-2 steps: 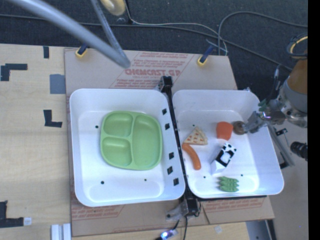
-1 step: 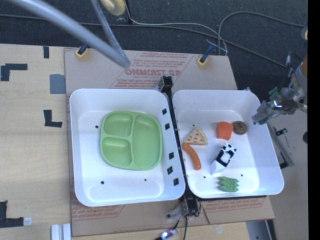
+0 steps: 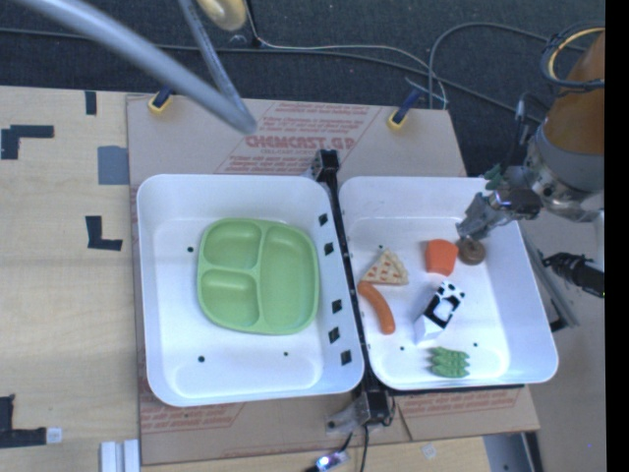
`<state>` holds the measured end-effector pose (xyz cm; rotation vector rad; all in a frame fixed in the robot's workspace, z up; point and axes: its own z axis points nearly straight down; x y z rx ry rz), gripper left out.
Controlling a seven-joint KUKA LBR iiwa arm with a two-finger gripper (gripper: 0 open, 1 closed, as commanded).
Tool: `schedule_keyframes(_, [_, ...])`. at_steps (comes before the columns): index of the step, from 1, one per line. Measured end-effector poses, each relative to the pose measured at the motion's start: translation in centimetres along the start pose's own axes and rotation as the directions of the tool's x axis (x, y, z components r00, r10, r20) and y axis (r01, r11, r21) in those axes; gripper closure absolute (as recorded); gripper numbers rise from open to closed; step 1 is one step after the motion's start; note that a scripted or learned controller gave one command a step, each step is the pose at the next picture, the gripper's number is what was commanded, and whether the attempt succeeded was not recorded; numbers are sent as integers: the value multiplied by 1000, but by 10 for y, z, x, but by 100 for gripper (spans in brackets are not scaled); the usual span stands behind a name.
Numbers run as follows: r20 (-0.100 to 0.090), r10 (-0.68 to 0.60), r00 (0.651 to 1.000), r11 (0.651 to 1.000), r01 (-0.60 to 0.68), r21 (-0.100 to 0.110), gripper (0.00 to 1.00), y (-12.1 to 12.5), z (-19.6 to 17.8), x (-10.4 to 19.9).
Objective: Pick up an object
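Note:
The right bin [image 3: 393, 200] holds several small toys: an orange block [image 3: 441, 257], a brown round piece [image 3: 473, 254], a pizza-slice wedge [image 3: 389, 269], an orange-red sausage [image 3: 378, 308], a black-and-white piece [image 3: 440, 308] and a green leafy piece [image 3: 449, 363]. My gripper [image 3: 476, 222] reaches in from the right and hangs low over the bin's right side, just above the brown piece and next to the orange block. Nothing visibly sits between its tips.
In the left bin [image 3: 162, 264] lies a green divided plate [image 3: 259, 274]. A black divider [image 3: 339, 264] runs between the bins. Grey poles [image 3: 147, 52] cross the upper left. Cables [image 3: 462, 42] trail behind the bins.

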<state>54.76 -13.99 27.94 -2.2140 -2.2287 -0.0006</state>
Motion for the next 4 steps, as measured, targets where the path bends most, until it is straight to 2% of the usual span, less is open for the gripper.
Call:
schedule_keyframes(1, [0,2,1000,1000,-2,1,100,3,-1,50])
schedule_keyframes(3, [1,2,1000,1000,-2,3,100,8,33,148])
schedule_keyframes(4, [0,0,1000,1000,0,3,100,4,37,210])
